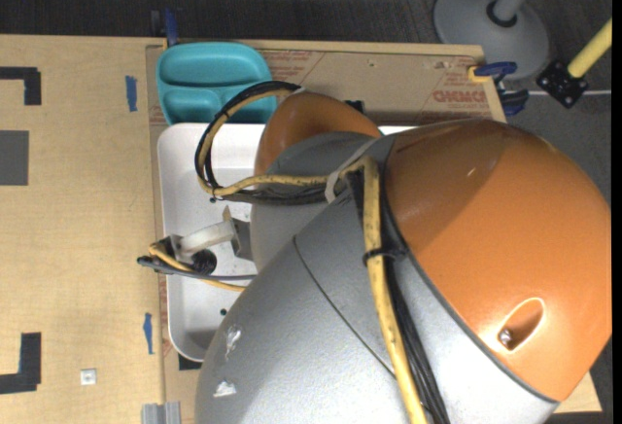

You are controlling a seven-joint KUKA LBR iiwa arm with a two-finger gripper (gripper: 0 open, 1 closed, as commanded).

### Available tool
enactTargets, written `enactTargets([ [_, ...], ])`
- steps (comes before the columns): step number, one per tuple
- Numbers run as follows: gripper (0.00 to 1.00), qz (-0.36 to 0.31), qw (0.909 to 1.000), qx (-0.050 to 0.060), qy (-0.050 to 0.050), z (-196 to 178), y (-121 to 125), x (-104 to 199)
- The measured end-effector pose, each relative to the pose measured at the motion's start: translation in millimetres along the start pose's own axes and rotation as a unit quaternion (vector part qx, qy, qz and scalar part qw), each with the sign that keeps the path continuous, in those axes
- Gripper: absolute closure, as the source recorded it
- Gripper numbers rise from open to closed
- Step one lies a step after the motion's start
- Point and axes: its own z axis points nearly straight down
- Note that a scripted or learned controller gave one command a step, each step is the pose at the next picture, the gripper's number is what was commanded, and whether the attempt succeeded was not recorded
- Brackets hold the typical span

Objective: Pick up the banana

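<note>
The arm (pixel 428 276) reaches in from the right and covers most of both bins. Its grey and orange body hides the bin floor beneath it. The wrist end with its cables (pixel 194 252) hangs over the left part of the left white bin (pixel 180 169). The fingers are hidden from this angle. I see no banana in the parts of the bin that show.
A teal plastic tray (pixel 209 77) lies at the far edge of the left bin. A cardboard wall (pixel 389 72) runs behind the bins. The tan bench top (pixel 78 218) spreads to the left. A grey stand base (pixel 491 23) sits at the back right.
</note>
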Motion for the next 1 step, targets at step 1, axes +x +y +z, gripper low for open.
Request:
enactTargets([
  [1,1.00,0.000,1.0000,0.000,0.000,-9.6,-0.2,0.4],
])
